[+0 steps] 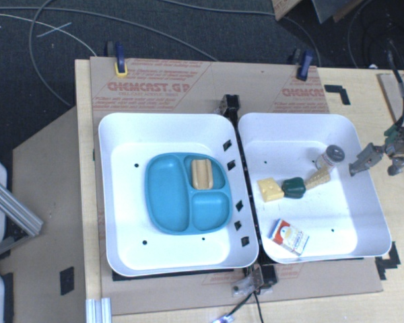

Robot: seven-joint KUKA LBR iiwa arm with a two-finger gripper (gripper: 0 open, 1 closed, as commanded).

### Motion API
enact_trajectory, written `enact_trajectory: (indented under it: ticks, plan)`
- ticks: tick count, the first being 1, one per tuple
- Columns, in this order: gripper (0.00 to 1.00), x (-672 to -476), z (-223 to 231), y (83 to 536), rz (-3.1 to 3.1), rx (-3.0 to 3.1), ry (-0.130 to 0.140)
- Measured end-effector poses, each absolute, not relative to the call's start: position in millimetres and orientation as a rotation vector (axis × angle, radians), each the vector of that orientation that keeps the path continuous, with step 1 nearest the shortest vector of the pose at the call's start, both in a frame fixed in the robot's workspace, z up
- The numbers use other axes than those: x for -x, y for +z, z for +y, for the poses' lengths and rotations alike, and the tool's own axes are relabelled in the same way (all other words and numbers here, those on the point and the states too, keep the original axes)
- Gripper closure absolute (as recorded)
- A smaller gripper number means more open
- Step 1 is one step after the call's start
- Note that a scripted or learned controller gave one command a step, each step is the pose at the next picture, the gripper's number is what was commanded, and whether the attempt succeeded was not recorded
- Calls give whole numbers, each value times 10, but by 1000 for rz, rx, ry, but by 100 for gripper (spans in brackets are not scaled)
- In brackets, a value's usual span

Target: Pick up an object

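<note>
The right bin (pixel 363 241) holds a yellow wedge (pixel 270 190), a dark green lump (pixel 294 188) touching it, a tan stick-like piece (pixel 318 177), a small grey round-capped item (pixel 334 155) and a red and white packet (pixel 287 237) near the front rim. My gripper (pixel 378 163) hovers over that bin's right rim, to the right of the grey item. Its fingers (pixel 361 160) are spread open with nothing between them.
In the left bin (pixel 121 247) lies a blue divided tray (pixel 168 200) with a tan block (pixel 201 173) in its upper right compartment. Black clips run along the divider between the bins. Clamps and cables sit at the bench's back edge.
</note>
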State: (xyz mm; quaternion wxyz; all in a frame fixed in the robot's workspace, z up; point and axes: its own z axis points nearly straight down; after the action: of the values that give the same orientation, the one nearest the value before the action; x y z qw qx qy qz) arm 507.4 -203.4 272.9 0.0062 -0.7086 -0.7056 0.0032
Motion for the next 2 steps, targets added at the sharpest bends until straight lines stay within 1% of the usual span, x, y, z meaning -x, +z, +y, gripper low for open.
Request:
enact_trajectory:
  ticks: [1, 2]
  plan:
    - [0, -5097, -2026, 2793, -2221, 2220, 0]
    - [0, -5137, -1992, 2362, -2218, 2218, 2]
